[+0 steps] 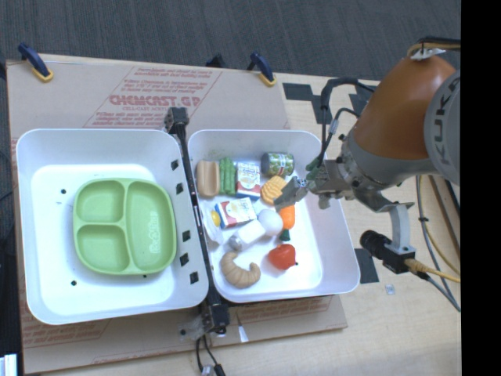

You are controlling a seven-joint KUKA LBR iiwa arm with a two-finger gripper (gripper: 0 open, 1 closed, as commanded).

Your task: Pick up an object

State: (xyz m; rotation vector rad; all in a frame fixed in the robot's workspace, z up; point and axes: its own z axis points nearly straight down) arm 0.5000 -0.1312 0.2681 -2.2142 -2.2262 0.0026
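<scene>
Sitting in the left bin [31,210] is a green divided plate [125,225]. Toy foods crowd the right bin [333,249]: a hot dog bun [207,177], croissant [239,270], white egg [270,221], red tomato [282,256], green can [277,164]. Low at that bin's right side, beside yellow corn [272,188], the gripper [296,189] reaches in; how far it is open, or whether it grasps anything, I cannot tell.

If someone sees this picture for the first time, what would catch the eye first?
Probably the light green plastic divided plate, alone in the left white bin. Next, the grey arm's big orange band at the right, its gripper low over the pile of toy food in the right white bin.
</scene>
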